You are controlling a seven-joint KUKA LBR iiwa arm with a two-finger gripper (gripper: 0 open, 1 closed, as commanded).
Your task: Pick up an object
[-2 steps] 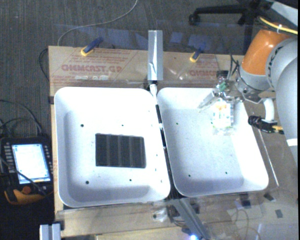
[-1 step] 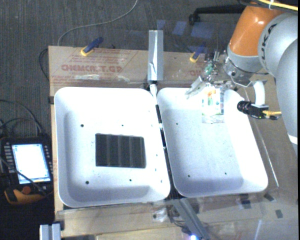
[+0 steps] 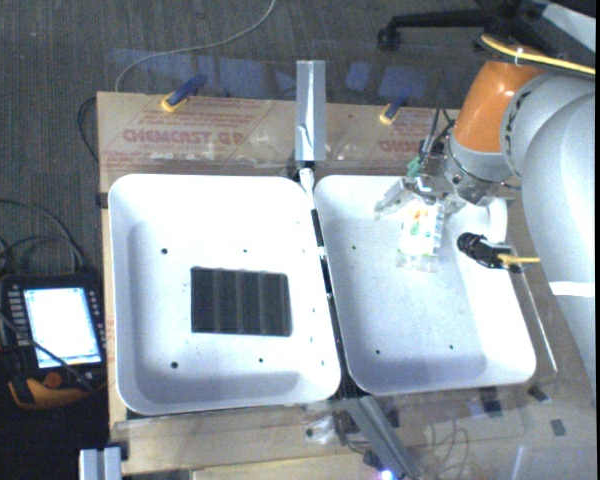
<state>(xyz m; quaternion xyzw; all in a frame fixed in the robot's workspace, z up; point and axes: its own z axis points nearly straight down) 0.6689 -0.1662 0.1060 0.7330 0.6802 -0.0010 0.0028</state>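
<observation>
White plastic makes up both shallow bins, which sit side by side on a brown board. Off the bench at the far left, a handheld controller (image 3: pixel 52 326) with a lit screen lies on the dark floor. The left bin (image 3: pixel 140 218) carries a dark ribbed rectangular panel (image 3: pixel 240 301) lying flat near its middle. A grey upright strip (image 3: pixel 309 113) stands at the far edge where the two bins meet. The right bin (image 3: pixel 420 338) has the gripper (image 3: pixel 418 190) lowered over its far part, and a clear plastic object (image 3: pixel 420 236) with small green and orange marks shows directly below it, near the bin's far right corner. Whether the gripper grips that object cannot be told from this angle. The grey arm (image 3: pixel 555 158) with its orange band reaches in from the right.
</observation>
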